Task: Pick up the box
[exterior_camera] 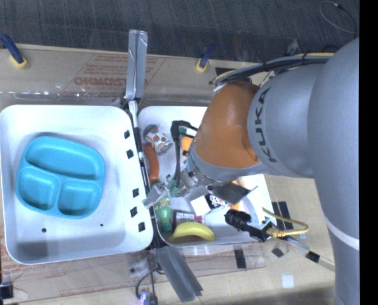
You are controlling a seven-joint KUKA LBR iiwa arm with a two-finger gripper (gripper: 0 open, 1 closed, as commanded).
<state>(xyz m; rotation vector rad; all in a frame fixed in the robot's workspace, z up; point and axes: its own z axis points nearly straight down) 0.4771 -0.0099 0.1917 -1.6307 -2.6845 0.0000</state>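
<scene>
Box (pixel 215 200), as far as you can see it, is the small white piece with dark print that shows in the right bin (pixel 155 116), just under the arm's wrist and beside an orange patch; most of it is hidden, so you cannot tell its full shape. In the same bin you see a banana (pixel 192 232) at the near edge, a green thing (pixel 165 216) touching it on the left, a long orange thing (pixel 153 162) near the left wall, and a small grey-and-white thing (pixel 158 140) above it. The left bin (pixel 11 170) holds a blue tray (pixel 61 175) with three compartments. The arm (pixel 284 126) reaches in from the right and bends down over the right bin, its orange band facing you. The hand (pixel 175 188) is low among the things there; you cannot tell if it is open or closed, or if it grips anything.
</scene>
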